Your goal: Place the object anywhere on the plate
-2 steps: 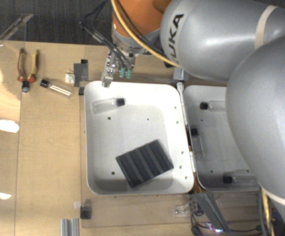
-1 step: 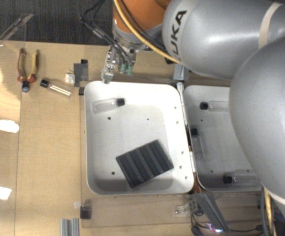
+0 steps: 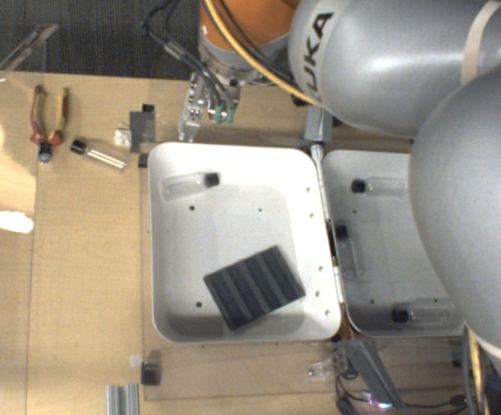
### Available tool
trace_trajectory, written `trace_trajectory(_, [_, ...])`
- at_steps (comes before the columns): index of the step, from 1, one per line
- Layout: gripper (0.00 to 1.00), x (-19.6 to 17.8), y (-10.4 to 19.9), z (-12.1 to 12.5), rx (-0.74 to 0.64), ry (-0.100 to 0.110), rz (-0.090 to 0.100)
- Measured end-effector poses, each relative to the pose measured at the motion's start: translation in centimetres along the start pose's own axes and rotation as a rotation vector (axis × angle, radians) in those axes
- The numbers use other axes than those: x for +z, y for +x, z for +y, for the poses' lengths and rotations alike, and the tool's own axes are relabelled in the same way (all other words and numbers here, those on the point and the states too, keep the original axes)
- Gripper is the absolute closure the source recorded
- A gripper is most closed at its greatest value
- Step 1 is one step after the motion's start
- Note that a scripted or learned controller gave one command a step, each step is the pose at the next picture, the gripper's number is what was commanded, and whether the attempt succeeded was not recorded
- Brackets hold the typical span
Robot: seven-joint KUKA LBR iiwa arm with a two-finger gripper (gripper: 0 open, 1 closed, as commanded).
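the gripper (image 3: 200, 115) hangs above the left bin's (image 3: 168, 258) far rim, its grip state unclear; a dark ribbed plate (image 3: 254, 287) lies inside.

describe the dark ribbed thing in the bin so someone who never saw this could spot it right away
Start at the left white bin, the one nearer the bare wooden bench top. Look to its lower half, near the front wall: a flat, dark grey rectangular plate lies there, turned at a slant. Its parallel ridges and large size set it apart from the small clear tube with a black cap in the bin's upper left corner.
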State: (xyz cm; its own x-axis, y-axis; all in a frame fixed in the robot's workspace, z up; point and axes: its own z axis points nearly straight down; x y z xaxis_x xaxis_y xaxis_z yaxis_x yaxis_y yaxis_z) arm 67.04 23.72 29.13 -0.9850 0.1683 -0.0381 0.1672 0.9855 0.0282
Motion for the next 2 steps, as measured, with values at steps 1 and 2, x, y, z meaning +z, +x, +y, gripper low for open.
trace_trajectory(1, [1.0, 19.1, 5.2, -1.5, -0.076, 0.02, 0.029])
trace_trajectory(2, [1.0, 9.3, 3.3, -0.9, -0.462, 0.013, 0.032])
